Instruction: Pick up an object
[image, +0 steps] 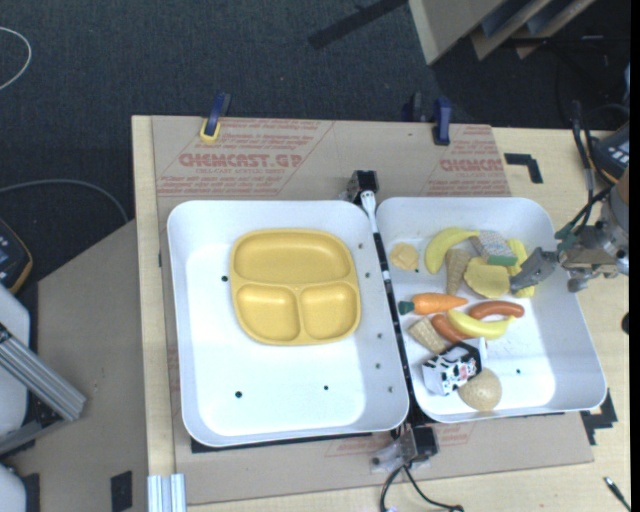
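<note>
In the right bin (570, 372), a cluster of toy food: carrot (438, 302) at centre, hot dog (494, 311) at its 3 o'clock, lying on a banana (478, 326). At 12 o'clock of the carrot, a second banana (447, 243); at 6 o'clock, a black-and-white cow figure (451, 371) touching a tan potato (481, 391). At the bin's 3 o'clock edge, the gripper (545, 268), just beside a yellow wedge (488, 278); jaw state impossible to tell. At 9 o'clock, the left bin (200, 300) with a yellow divided plate (295, 285).
</note>
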